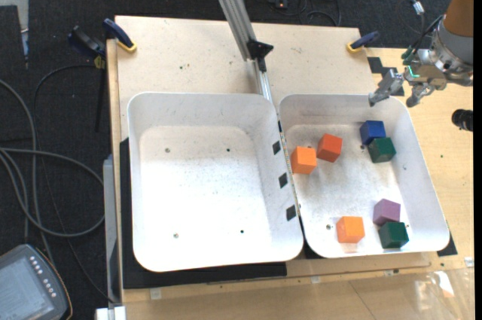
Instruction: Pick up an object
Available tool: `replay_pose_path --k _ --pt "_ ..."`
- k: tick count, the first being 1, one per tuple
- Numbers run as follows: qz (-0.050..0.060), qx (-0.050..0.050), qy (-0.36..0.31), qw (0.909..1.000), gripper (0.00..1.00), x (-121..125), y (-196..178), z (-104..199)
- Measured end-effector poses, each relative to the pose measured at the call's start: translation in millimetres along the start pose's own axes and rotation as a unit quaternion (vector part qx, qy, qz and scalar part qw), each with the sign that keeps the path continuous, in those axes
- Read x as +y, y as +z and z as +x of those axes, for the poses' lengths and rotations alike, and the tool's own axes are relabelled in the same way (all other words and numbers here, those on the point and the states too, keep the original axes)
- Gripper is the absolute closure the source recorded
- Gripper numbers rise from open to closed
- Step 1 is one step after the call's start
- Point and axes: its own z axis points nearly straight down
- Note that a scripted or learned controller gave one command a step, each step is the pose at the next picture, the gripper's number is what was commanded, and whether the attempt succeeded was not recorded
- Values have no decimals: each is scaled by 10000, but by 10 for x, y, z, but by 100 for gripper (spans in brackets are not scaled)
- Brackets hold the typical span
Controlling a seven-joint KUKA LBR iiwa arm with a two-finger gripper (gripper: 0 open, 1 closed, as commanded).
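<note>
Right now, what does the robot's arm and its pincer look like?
The arm enters at the view's right edge: an orange band sits above a grey wrist. Below the wrist is a silvery metal block with small green details and thin dark cables looping nearby. The pincer has two grey metal fingers, slim and angular.

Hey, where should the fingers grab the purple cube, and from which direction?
Come straight down on the purple cube and pinch its left and right faces. Those look free, while the green cube sits against its near side, probably blocking a front-to-back pinch.
</note>
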Motion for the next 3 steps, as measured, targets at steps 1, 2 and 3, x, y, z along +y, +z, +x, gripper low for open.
replay_pose_path --k 1,2,3 --pt "-24 -11 -11 10000 0 11 -35 4" --pt "2 -2 -8 10000 0 83 563 -22" --pt "-4 -5 7 10000 0 64 1002 -50"
